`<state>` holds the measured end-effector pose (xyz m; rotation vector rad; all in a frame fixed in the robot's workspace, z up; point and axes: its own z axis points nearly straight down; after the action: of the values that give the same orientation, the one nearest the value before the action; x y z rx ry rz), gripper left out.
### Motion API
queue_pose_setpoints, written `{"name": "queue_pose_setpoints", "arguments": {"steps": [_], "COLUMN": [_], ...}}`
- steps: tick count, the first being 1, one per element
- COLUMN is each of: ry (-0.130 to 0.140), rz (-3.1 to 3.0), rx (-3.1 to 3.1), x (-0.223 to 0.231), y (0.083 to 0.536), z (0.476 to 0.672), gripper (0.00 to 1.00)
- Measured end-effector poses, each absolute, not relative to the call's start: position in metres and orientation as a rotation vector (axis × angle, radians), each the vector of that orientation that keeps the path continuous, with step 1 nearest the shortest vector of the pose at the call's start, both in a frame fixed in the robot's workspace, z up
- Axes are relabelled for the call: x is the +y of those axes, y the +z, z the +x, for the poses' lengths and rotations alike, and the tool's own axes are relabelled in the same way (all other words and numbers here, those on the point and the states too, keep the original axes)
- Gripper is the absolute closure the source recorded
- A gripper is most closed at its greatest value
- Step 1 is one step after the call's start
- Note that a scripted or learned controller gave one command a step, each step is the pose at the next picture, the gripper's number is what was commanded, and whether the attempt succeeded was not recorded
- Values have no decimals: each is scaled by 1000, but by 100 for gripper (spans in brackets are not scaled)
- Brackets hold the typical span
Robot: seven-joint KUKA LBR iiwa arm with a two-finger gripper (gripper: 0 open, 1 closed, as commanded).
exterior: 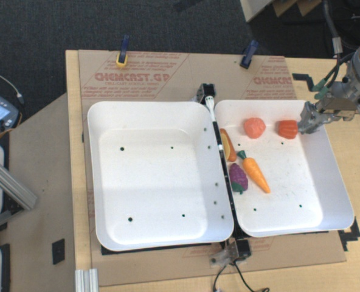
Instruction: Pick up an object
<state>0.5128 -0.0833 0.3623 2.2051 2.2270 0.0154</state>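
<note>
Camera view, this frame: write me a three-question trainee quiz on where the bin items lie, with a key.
1. True or false: the carrot lies in the right bin.
2. Which item is nearest the end effector? A) purple toy B) red block C) pink ball
3. Fill in: the hot dog lies along the right bin's ____ wall.

Key: 1 true; 2 B; 3 left.

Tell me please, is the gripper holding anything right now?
Gripper: beside the red toy in the right bin; a hold cannot be told.
</note>
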Motion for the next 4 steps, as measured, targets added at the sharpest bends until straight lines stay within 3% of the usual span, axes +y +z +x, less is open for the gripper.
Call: {"name": "queue_pose_setpoints", "arguments": {"steps": [1,2,3,4], "ry": [8,5,15,5], "rz": [2209,2213,2208,2216], "rx": [2229,2228,2230,2225], "x": [-15,40,117,153], "y": [378,380,454,445], "z": [518,511,497,514], "gripper": [100,100,100,100]}}
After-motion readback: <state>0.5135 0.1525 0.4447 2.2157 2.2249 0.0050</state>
